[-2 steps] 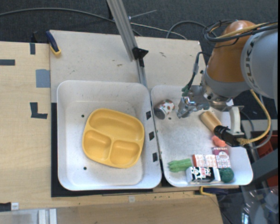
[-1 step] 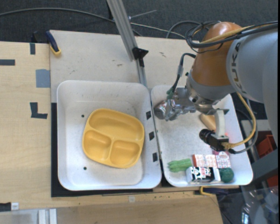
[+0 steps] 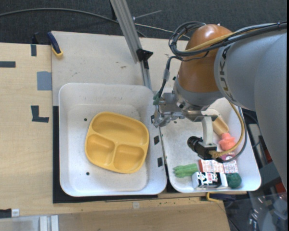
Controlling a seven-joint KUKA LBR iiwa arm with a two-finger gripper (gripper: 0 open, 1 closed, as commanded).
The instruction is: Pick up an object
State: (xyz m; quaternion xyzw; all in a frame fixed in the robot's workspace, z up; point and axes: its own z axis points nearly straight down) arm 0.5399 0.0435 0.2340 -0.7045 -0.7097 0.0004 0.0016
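The left bin (image 3: 65,129) holds a yellow divided plate (image 3: 116,142), broad and flat, so a grab there would likely slip. The gripper (image 3: 159,118) hangs over the rims where the bins meet; lowering here could hit plastic and catch nothing. Whether it is open or closed I cannot tell. The arm (image 3: 260,66) reaches across the right bin (image 3: 171,148), above a green toy (image 3: 185,170), a printed box (image 3: 213,172) and a pink toy (image 3: 226,141).
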